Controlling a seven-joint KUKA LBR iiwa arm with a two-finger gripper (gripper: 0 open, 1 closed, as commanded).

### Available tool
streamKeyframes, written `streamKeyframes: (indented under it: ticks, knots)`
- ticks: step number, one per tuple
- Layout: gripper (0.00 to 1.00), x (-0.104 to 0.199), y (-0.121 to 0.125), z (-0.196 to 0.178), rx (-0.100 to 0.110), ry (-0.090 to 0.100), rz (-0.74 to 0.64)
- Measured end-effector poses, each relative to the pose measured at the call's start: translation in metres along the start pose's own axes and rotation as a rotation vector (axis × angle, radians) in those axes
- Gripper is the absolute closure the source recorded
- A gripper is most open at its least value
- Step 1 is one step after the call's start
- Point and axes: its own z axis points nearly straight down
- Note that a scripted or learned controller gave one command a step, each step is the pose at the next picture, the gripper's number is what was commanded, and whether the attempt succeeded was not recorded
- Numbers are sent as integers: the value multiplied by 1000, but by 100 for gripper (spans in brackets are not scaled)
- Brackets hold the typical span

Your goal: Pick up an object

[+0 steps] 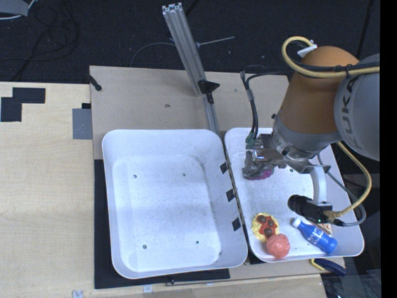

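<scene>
Camera view has the tool (pixel 255 166) low in the right bin (pixel 350 244), near its far left corner, sitting right on top of a small purple thing (pixel 265 173). Honestly can't tell whether it's clenched, released or actually gripping that thing, the wrist hides too much. The purple thing pokes out just right of the tool and looks small and light, maybe soft, so my guess is a pinch across its middle works. Nearer the camera from the tool there's a yellow and red toy (pixel 265 224), a pink ball (pixel 278 245) touching it, and a blue bottle (pixel 316 235) further right. The ball looks likely to roll away. The left bin (pixel 124 143) is over on the tool's left.
</scene>
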Motion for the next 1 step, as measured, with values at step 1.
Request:
streamKeyframes:
  ticks: [1]
  knots:
    - [100, 49, 3, 3, -1, -1, 0]
